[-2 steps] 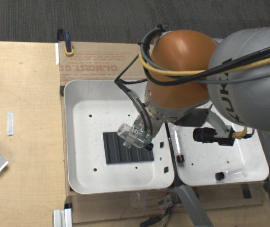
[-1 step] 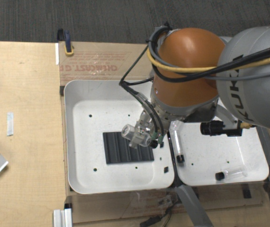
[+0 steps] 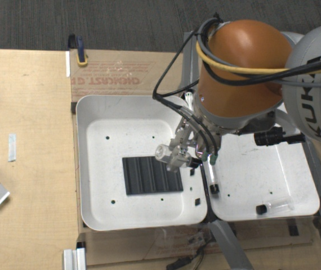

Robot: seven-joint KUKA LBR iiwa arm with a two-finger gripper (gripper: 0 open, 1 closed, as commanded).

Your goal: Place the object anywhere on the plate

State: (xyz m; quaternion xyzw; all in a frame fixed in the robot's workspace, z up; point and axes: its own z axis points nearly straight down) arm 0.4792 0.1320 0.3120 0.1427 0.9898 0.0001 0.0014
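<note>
Up closest is that big orange wrist band (image 3: 242, 66), gripper (image 3: 174, 157) below it over the dark ribbed plate (image 3: 151, 175) in the left bin (image 3: 87, 151), apparently clamped on a small clear object (image 3: 163, 152), so I'd lower gently, then release.

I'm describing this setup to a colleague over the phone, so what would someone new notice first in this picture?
The big orange band of the arm dominates the upper right, hanging over the seam between the two white bins. Below it, the gripper sits just above the right end of a dark ribbed plate lying in the left bin. A small clear tube with a black cap lies in the right bin.
</note>
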